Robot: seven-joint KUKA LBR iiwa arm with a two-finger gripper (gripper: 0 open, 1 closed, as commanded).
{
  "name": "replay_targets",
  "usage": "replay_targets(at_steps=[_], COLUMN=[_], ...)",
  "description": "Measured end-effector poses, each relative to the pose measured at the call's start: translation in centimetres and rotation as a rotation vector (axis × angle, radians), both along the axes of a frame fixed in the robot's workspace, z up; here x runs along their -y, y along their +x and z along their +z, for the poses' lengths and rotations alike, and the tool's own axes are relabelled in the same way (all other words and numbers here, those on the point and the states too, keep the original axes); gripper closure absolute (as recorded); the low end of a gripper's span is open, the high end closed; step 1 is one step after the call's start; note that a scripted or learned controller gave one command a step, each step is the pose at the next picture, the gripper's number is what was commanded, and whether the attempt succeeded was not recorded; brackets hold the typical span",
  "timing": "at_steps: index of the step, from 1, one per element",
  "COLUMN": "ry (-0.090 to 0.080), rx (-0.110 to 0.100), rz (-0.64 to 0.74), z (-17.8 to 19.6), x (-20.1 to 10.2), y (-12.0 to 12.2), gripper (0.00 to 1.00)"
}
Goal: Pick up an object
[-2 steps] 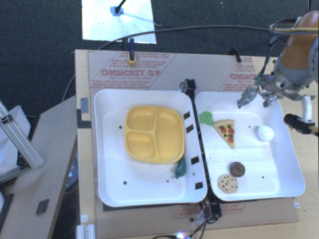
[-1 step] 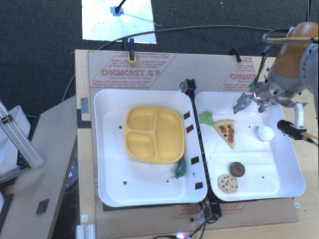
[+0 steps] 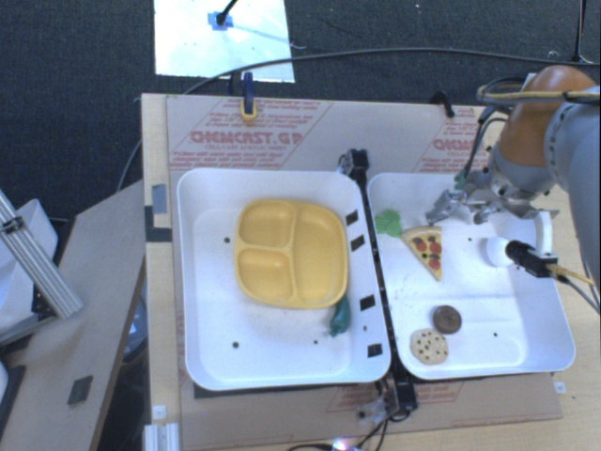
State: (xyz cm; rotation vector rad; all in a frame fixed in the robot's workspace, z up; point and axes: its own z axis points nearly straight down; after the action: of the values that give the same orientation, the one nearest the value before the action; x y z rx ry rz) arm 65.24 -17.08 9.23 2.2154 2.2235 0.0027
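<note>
The right bin [image 3: 545,336] holds a pizza slice [image 3: 426,250], a small green piece [image 3: 388,222], a dark brown round cookie [image 3: 447,319] and a chocolate-chip cookie [image 3: 429,347]. My gripper [image 3: 438,212] hangs over the upper part of this bin, just above and to the right of the pizza slice's wide end, and nothing is seen held in it. The grey arm with its orange band [image 3: 554,87] reaches in from the right.
In the left bin [image 3: 202,280] lies a yellow divided plate [image 3: 289,252], with a dark green piece [image 3: 339,318] at its lower right corner. A black divider [image 3: 371,271] separates the bins. A blue clamp [image 3: 248,97] sits on the board behind.
</note>
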Motion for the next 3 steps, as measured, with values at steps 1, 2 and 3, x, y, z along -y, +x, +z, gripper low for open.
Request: replay_targets(at_steps=[1, 2, 3], ry=[-0.002, 0.000, -0.002], rx=[0.004, 0.002, 0.005], rz=[0.003, 0.001, 0.002], z=[1.4, 5.9, 11.2], x=[0.0, -0.2, 0.3], y=[0.2, -0.1, 1.0], gripper=[1.00, 1.00, 1.00])
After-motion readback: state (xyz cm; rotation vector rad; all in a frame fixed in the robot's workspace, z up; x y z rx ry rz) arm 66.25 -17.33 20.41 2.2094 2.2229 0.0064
